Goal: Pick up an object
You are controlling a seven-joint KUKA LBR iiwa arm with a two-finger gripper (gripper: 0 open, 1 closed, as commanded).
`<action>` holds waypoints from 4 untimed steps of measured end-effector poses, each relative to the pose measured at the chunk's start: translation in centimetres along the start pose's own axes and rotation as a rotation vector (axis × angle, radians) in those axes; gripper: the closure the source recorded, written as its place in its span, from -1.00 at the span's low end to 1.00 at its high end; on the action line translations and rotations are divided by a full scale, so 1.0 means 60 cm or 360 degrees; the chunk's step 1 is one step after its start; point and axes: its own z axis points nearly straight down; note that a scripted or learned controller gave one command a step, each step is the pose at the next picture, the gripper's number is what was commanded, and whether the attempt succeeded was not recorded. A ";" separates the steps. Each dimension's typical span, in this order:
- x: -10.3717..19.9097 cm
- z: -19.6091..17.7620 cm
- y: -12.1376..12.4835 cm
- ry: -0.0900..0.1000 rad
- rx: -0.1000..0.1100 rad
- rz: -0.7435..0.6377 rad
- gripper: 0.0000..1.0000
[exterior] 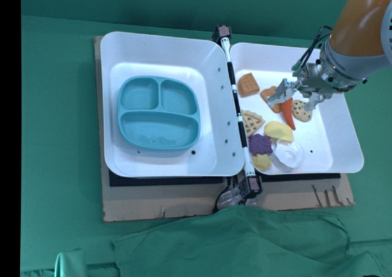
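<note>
My gripper [300, 95] hangs open over the back middle of the right bin [343, 141], and I see nothing held between its fingers. Just below it lie a red-orange carrot [288, 114] and a tan cookie [302, 111]. An orange piece [269, 94] sits by the left finger, partly covered by it. Further left is an orange cracker [248, 84]. Toward the front lie a waffle wedge [252, 122], a yellow piece [278, 130], purple grapes [260, 144], a small yellow item [262, 162] and a white egg [288, 154].
The left bin [122, 55] holds a teal divided plate [159, 113]. A black-and-white hinge bar [236, 104] runs between the bins. Green cloth [245, 245] is bunched at the bench front. The arm's orange band [367, 12] rises at the upper right.
</note>
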 end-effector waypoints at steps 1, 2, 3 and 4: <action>0.000 0.069 -0.008 -0.0001 -0.0001 0.0002 -1.00; 0.000 0.151 -0.024 0.0000 0.0001 0.0003 -1.00; -0.005 0.168 -0.016 -0.0009 -0.0038 0.0002 -1.00; -0.007 0.151 -0.014 -0.0012 -0.0046 0.0009 1.00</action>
